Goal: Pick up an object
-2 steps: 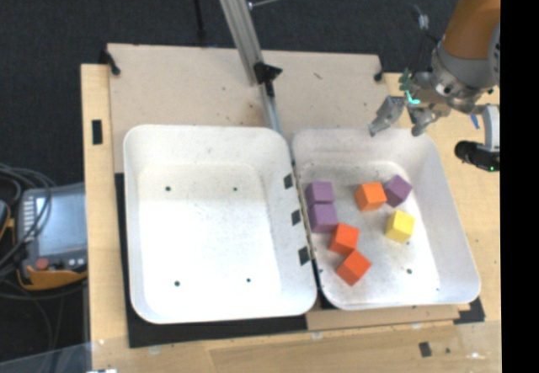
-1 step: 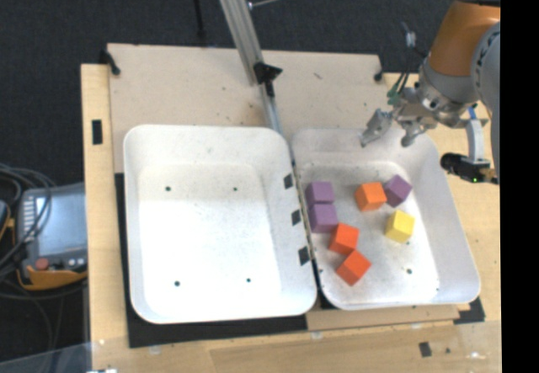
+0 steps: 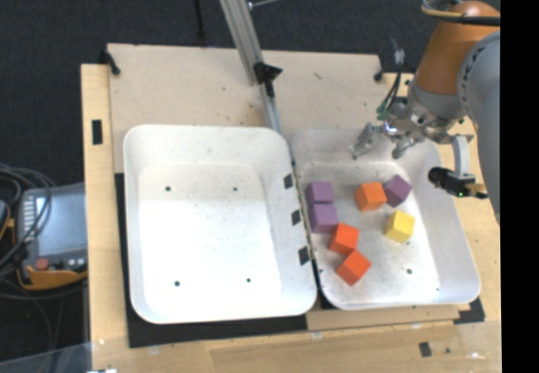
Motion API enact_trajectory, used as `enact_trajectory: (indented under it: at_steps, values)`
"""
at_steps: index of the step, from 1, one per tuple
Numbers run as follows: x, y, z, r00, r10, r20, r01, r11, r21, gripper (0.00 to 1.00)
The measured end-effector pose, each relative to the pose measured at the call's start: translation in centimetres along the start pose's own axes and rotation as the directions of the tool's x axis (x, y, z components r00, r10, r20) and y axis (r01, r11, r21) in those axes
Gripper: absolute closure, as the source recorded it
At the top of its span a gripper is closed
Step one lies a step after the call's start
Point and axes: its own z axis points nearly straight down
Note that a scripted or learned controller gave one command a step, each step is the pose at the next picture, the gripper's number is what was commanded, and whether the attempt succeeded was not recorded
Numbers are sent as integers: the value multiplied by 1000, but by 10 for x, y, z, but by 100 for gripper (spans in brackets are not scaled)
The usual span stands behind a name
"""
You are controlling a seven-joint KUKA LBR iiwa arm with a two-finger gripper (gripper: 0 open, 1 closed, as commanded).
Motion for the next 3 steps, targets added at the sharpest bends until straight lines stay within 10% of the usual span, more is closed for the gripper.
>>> enact_trajectory:
  at_steps: [1, 2, 3]
  values:
    - [0, 0, 52, 1000, -2, 0, 2, 1000, 1, 0]
    - [-2, 2, 36, 1000, -5, 5, 5, 1000, -9, 100]
    - [2, 5, -11, 1000, 0, 0, 0, 1000, -10, 100]
